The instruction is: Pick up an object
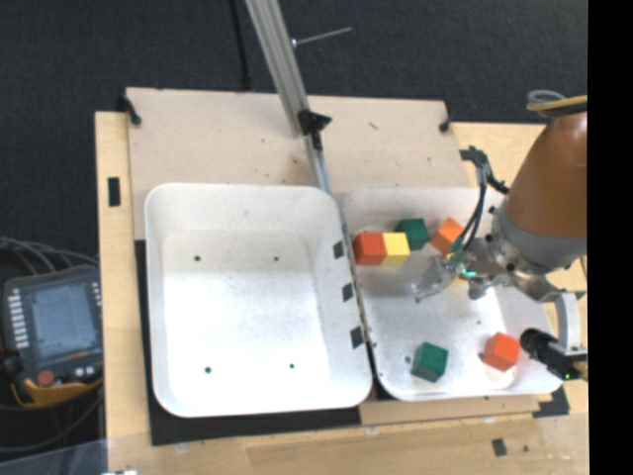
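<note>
The bench (396,132) carried two white bins side by side; the left bin (247,300) lay broad and bare-floored, the right bin (396,379) crowded toward its far edge. The arm (549,191) reached in over the right bin's right edge; its gripper (435,280) hung above the bin's middle, and whether it was spread or pressed together could not be told. Red (369,248), yellow (396,247), green (414,233) and orange (448,234) blocks clustered near the far edge; a green block (429,361) and an orange-red block (500,351) sat apart near the front edge.
</note>
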`<state>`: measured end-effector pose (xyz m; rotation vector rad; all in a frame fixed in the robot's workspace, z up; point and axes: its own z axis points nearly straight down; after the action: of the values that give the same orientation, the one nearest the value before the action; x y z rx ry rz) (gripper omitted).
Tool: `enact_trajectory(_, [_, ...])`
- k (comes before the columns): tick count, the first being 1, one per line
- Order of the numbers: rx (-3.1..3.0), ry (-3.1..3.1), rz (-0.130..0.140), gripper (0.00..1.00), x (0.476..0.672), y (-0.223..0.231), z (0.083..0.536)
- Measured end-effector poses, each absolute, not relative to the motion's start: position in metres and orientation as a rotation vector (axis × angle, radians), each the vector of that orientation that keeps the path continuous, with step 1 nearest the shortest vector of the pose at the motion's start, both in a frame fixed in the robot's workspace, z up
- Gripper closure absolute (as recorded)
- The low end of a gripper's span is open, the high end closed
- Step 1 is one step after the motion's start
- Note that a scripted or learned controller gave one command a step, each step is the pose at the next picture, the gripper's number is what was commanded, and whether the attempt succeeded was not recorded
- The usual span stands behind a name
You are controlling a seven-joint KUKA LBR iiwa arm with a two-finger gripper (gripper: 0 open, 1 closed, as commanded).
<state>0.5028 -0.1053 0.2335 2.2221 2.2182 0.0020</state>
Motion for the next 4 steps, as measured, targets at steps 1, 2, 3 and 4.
enact_trajectory(1, [2.226, 2.222, -0.006, 0.0, 0.502, -0.108, 0.171])
enact_trajectory(2, [2.225, 2.221, -0.006, 0.0, 0.508, -0.118, 0.119])
enact_trajectory(3, [2.224, 2.217, 0.0, 0.0, 0.508, -0.12, 0.098])
enact_trajectory(4, [2.229, 2.206, 0.005, 1.0, 0.51, -0.121, 0.109])
